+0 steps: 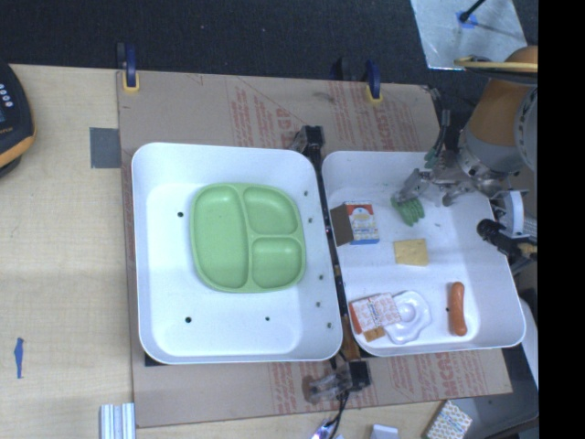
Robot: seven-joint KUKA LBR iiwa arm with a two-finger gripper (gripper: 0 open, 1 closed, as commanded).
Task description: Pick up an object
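- Tabletop (pixel 64 245) of pale wood grain, overlaid by a brown cardboard sheet (pixel 238 108) printed with faint red lettering.
- Cardboard held at its far edge by two blue clamps (pixel 129 65), the second (pixel 371 79) further right.
- Grey tape patch (pixel 104 147) stuck on the wood just left of the cardboard.
- Beyond the tabletop, dark carpet-like floor (pixel 256 12) across the top, with a light plastic sheet (pixel 466 18) lying at upper right.
- Black-and-orange device (pixel 13 117) cut off at the left edge.
- Left bin (pixel 155 337), white and shallow, bearing a green divided plate (pixel 247 236) near its centre.
- Right bin (pixel 494 332), touching the left one along a dark clipped seam.
- Inside the right bin: small carton (pixel 362 223) beside a brown card at the left wall, yellow sponge-like square (pixel 410 252) in the middle, orange sausage-shaped toy (pixel 457 308) near the right wall, clear blister pack with red label (pixel 388 315) at the near edge.
- Green ribbed object (pixel 410 209) lying in the far part of the right bin, directly under the gripper (pixel 422 187).
- Gripper low over that green object, metal fingers spread to either side of it, released and not clamped on anything.
- Grey arm with orange band (pixel 498 112) entering from the right.
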